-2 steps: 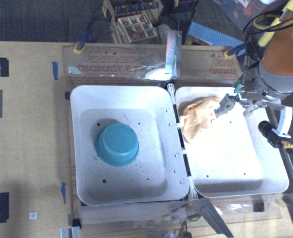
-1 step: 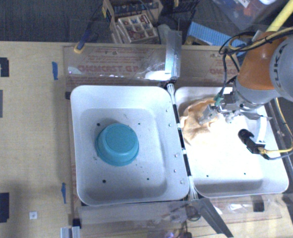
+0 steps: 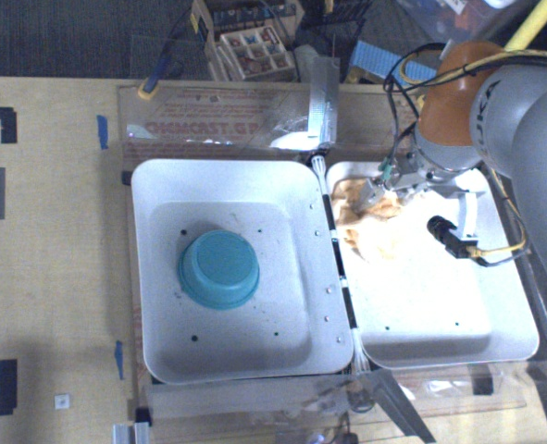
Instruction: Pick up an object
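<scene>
Though bent low, arm [image 3: 495, 109] over rt bin [image 3: 440, 322].

Teal bowl [image 3: 219, 268], white bins [image 3: 157, 188], tan object [image 3: 366, 213].

This is a robotics lab or test workshop. A pale wooden bench [image 3: 51, 276] carries black tape marks and short blue tape strips, the kind used for positioning. Two shallow white plastic bins [image 3: 153, 192] sit side by side, fixed in a frame with a metal divider between them. A large grey industrial arm with an orange band [image 3: 495, 91] trails loose black and yellow cables. Behind the bench lies dark carpet, with a small wooden crate of odds and ends [image 3: 250, 35] and wire racks.
</scene>
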`<action>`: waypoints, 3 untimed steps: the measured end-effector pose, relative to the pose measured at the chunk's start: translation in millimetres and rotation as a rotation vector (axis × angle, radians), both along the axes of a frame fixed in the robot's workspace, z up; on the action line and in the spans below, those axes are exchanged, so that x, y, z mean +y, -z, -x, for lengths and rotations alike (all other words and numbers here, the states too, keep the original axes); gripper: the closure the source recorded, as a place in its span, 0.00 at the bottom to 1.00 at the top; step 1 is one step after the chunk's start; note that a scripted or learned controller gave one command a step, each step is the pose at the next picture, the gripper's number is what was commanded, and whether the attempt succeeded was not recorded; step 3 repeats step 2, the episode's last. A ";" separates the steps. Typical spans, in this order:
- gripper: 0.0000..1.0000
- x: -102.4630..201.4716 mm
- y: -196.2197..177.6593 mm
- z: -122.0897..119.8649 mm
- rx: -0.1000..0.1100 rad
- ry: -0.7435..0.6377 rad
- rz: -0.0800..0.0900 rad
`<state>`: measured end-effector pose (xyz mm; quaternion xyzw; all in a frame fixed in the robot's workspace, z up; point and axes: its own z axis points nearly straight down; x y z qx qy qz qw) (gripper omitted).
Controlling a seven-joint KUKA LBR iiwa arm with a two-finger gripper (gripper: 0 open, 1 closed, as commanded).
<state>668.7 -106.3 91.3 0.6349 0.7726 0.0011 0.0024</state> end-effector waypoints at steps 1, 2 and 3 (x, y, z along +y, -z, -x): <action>1.00 0.4 -11.5 -1.0 -0.003 0.001 -0.002; 1.00 34.7 -94.5 1.1 -0.001 -0.274 0.001; 1.00 34.7 -94.5 1.1 -0.001 -0.274 0.001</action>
